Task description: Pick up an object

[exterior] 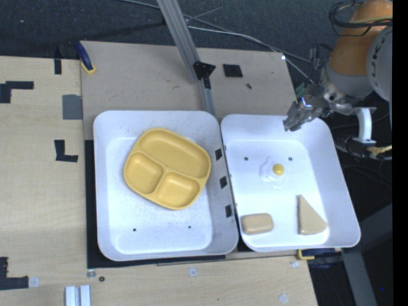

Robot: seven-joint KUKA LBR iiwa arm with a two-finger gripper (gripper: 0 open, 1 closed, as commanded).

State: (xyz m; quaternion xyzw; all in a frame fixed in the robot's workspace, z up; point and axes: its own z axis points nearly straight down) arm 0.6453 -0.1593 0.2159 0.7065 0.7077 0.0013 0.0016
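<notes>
Plywood tabletop [38, 190] carries two shallow white bins side by side; dark floor beyond. Left bin [108, 234], well away from the fingers, holds a yellow divided tray [167, 168], lying tilted. Right bin [338, 190] holds the likely pick targets: a tan wedge [310, 216] and a tan rounded block [257, 223] near its front edge, both well forward of the fingers, and a small fried-egg piece [276, 171] nearer, just ahead of them.

Gripper [294, 121] hangs over the right bin's far rim, nothing seen between the fingers; whether they stand wide or narrow cannot be told at this size.

Judgement: approach step, no target reached yet. Next move calls for travel forward over one piece, then a descent. Egg piece is flat and may slip; wedge sits close to the bin wall, which could crowd one finger.
</notes>
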